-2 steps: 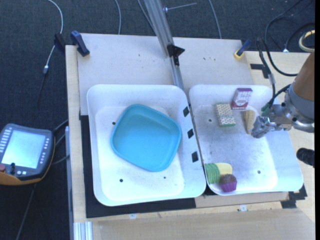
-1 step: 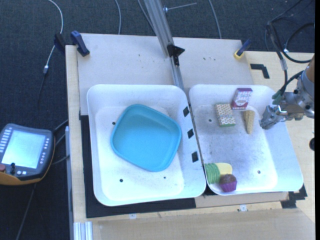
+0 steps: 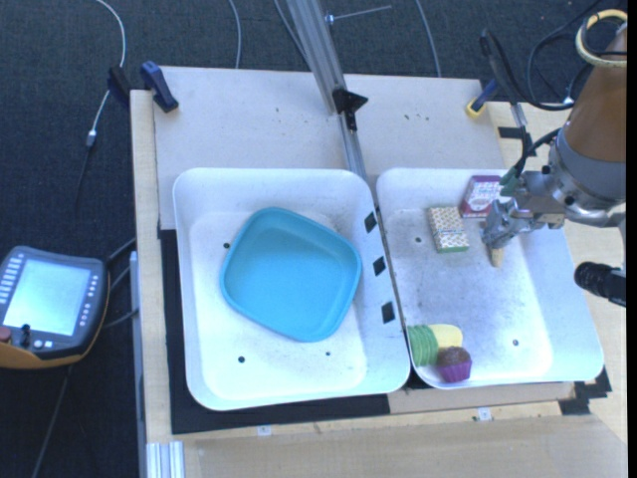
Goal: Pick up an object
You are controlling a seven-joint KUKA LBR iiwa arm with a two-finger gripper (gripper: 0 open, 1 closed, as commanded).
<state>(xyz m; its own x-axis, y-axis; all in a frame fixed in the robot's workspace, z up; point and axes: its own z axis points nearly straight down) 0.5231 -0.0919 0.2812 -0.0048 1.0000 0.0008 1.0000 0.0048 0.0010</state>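
My gripper (image 3: 497,239) hangs over the upper middle of the right bin (image 3: 528,366), just right of a tan speckled block (image 3: 448,229). A small pale object (image 3: 495,257) shows at its tip, but whether it sits between the fingers is unclear. A red and white box (image 3: 480,195) lies up and left of the gripper near the bin's back wall. In the front left corner of the right bin lie a green ridged piece (image 3: 424,344), a yellow piece (image 3: 445,334) and a purple piece (image 3: 455,365).
A light blue square plate (image 3: 291,273) fills the middle of the left bin (image 3: 199,207). A metal rod (image 3: 328,68) slants down to the wall between the bins. A teach pendant (image 3: 48,302) lies off the bench at left.
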